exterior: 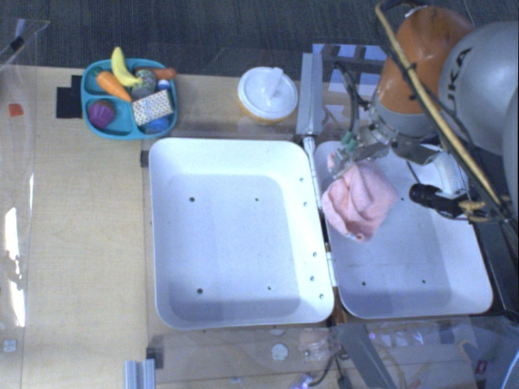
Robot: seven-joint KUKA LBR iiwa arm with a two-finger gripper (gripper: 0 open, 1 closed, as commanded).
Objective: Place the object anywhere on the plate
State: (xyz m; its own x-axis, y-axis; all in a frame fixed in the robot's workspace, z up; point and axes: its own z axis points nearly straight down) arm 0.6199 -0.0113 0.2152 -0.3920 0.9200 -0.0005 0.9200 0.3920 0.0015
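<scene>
Over right bin [454, 294], gripper [354, 148] w/ fingers pinched on top of pink cloth [359, 201], which hangs at bin's left wall, fingertips partly hidden by fabric.

Robot lab: white bins [235, 156] on wooden bench [73, 217], KUKA arm [478, 71].

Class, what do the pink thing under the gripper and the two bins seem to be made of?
Pink cloth: soft fabric, probably terry or fleece; it hangs in rumpled folds with a matte, fuzzy surface. Left bin and right bin: likely moulded plastic, smooth and white with rounded corners and a faint sheen.
</scene>
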